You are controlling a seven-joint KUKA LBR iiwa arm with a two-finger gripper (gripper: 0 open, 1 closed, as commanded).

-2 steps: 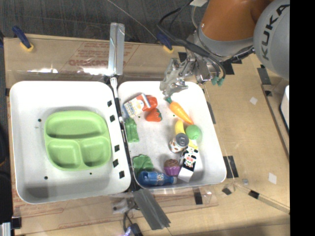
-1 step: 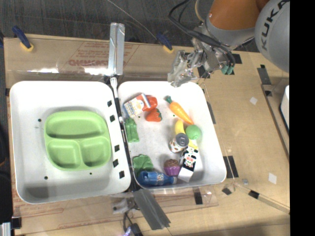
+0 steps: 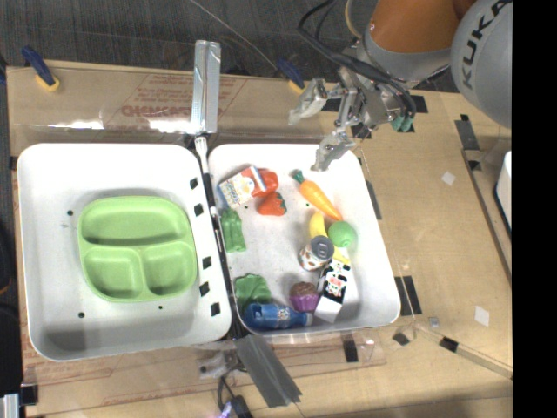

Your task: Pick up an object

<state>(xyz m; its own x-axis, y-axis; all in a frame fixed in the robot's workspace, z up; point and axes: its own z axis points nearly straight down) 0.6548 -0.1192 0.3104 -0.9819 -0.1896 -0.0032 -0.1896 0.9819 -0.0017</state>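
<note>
My gripper (image 3: 320,129) hangs above the far edge of the right bin (image 3: 376,259), open, with nothing between its fingers. Just below it in the bin lies an orange carrot (image 3: 318,198). Further left are a red pepper (image 3: 272,203), a small white carton (image 3: 241,186) and a green bottle (image 3: 232,232). A yellow banana (image 3: 318,225), a green lime (image 3: 343,235) and a small can (image 3: 315,253) cluster in the middle. Near the front edge lie a cow-patterned carton (image 3: 334,289), a purple grape bunch (image 3: 303,297), a blue bottle (image 3: 273,316) and a green toy (image 3: 251,286).
The left bin (image 3: 35,320) holds a green divided plate (image 3: 137,249). A metal post (image 3: 206,85) stands at the back between the bins. The arm's orange band and cables (image 3: 409,24) hang over the bench at the upper right.
</note>
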